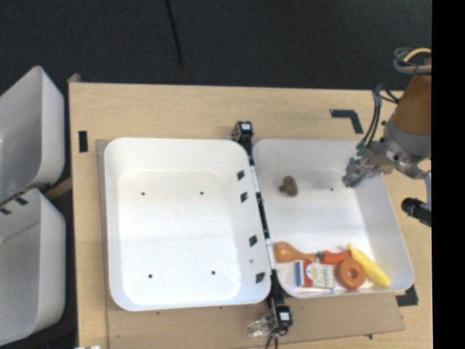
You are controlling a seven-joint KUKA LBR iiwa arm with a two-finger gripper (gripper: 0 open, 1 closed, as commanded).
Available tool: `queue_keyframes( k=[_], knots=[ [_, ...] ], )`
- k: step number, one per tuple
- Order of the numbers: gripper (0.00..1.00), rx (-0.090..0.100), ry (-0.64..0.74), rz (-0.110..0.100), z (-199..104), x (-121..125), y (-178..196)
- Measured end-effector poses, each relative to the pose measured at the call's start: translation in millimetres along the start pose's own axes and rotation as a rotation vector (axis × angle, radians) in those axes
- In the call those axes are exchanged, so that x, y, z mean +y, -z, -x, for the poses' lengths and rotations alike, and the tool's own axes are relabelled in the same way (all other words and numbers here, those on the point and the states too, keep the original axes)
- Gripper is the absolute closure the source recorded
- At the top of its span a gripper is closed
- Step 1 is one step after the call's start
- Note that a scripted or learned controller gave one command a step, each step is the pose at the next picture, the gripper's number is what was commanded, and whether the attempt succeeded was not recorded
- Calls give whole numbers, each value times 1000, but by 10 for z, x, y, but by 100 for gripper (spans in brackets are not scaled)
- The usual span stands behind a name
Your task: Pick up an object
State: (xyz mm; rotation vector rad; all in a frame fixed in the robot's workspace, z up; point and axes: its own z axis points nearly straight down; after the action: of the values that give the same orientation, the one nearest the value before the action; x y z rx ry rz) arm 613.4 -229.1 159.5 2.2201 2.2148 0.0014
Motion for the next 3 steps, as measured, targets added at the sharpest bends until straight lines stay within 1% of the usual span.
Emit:
queue_keyframes(
  k=[1,2,3],
  knots=[
    [0,0,-1,0,-2,1,-3],
    [0,1,5,3,-2,483,-574],
    [100,0,5,0,6,466,-472]
  ],
)
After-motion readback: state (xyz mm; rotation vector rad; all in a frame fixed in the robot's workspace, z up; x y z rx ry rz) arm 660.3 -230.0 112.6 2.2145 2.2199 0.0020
